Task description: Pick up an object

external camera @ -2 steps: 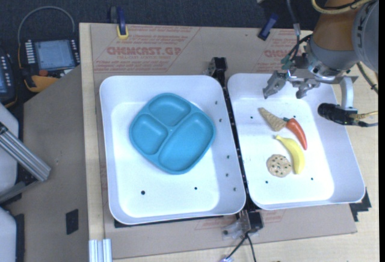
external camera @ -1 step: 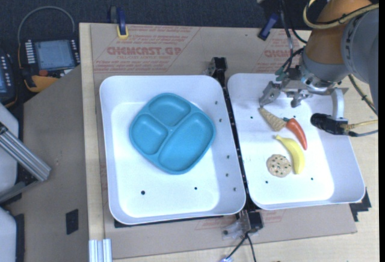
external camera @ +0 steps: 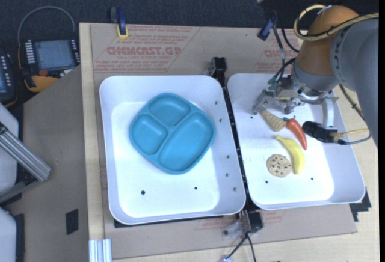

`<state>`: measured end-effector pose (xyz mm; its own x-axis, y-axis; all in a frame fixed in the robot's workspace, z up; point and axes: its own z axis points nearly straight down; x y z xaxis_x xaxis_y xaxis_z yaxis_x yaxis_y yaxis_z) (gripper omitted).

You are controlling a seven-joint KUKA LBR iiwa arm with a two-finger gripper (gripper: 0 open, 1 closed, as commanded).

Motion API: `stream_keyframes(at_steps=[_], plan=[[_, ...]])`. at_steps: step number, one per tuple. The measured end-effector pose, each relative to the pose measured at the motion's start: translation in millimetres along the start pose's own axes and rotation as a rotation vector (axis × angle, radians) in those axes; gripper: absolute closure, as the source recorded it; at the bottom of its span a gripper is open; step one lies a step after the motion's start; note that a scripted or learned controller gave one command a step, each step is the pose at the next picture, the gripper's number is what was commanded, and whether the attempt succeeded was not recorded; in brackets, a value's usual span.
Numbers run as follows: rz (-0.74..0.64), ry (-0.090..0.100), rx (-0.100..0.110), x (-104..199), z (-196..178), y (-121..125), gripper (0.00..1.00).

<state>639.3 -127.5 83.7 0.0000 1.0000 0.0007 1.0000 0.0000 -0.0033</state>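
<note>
The gripper (external camera: pixel 278 100), fingers spreading apart, is hovering just left of the ice-cream cone (external camera: pixel 274 119), whose long axis is running left-to-right

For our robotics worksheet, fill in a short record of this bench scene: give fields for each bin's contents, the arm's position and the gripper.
left bin: blue divided plate
right bin: cone, red pepper, banana, cookie
arm: reaches in from the right, over the right bin's far end
gripper: low above the cone, nothing seen between the jaws
</note>
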Motion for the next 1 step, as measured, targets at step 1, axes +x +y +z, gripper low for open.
stream_keyframes(at_steps=[1], plan=[[0.000,0.000,-0.003,0.1,-11.9,0.7,1.00]])
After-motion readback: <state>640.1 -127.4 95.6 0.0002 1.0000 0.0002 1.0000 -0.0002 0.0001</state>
